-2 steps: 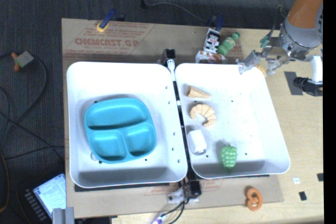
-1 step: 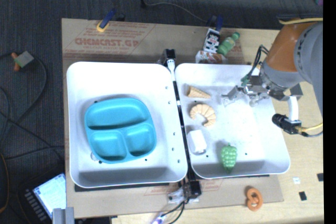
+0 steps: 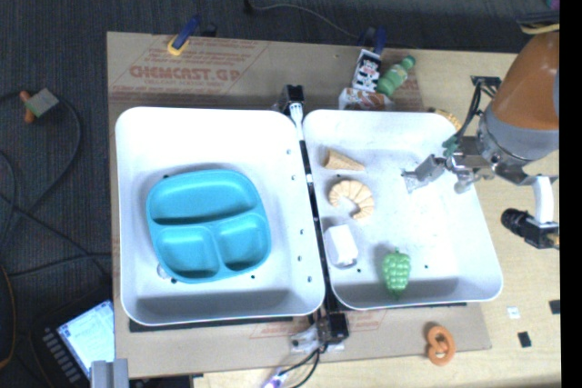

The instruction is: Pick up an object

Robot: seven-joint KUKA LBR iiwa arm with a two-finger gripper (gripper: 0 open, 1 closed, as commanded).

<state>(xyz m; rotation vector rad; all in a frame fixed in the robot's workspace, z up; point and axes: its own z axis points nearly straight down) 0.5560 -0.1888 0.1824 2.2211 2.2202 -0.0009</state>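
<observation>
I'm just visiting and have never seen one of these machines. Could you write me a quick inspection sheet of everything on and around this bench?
Surface: brown bench bearing two white bins, left bin and right bin.
Job's things: in the right bin, a cone-shaped wedge, a croissant, a white block and green grapes.
Clutter: blue divided tray in the left bin; green bottle behind the bins; orange ring in front.
Grippers: pincer over the right bin, nothing seen between its fingers.
Cables: black cable on the floor behind the bench.
Surroundings: dark carpet.
</observation>
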